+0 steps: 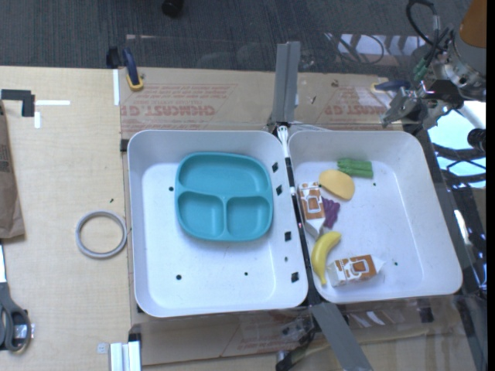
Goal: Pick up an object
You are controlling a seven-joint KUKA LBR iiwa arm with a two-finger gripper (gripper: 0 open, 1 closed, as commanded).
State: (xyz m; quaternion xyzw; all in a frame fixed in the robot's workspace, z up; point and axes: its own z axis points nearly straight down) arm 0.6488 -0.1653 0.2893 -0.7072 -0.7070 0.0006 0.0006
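The right bin [410, 207] holds several small items: a green piece [355, 166] near the back, a yellow rounded piece [337, 185] just below it, a small orange-and-white carton [311, 201], a purple item [331, 210], a banana [324, 254] and a second orange-and-white carton [355, 269] near the front. The gripper [407, 103] hovers above the back right corner of that bin, outside its rim and away from all the items. Nothing shows between its fingers.
The left bin [155, 269] holds a teal divided plate [225, 196]. On the wooden bench to the left lie a roll of tape [101, 233] and scissors [13, 327]. A grey post [287, 83] rises behind the seam between the bins. Cables hang at right.
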